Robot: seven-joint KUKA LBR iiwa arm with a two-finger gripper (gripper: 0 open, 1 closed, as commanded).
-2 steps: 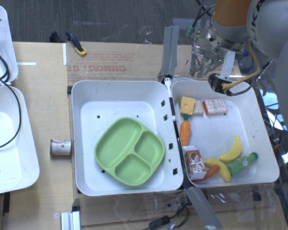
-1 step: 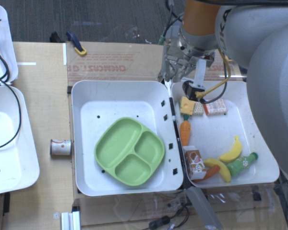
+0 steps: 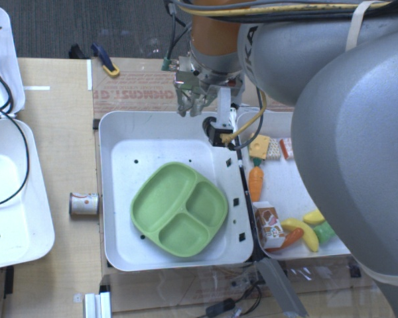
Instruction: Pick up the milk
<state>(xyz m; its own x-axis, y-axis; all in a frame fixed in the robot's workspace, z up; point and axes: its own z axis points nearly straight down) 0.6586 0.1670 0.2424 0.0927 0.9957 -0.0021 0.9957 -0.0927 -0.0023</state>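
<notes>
The milk [image 3: 268, 225] is a small brown and white carton lying in the right bin [image 3: 285, 177], near its front left corner and close to the divider wall. My gripper [image 3: 189, 103] hangs over the back rim of the left bin [image 3: 113, 177], well up and to the left of the milk. Nothing shows in the gripper. The arm's grey body covers much of the right bin.
A green divided plate [image 3: 179, 207] lies in the left bin. Beside the milk are a carrot [image 3: 255, 181], a cheese wedge [image 3: 259, 146], a banana [image 3: 305, 230] and a green piece [image 3: 325, 232]. A small can [image 3: 84, 204] lies on the bench to the left.
</notes>
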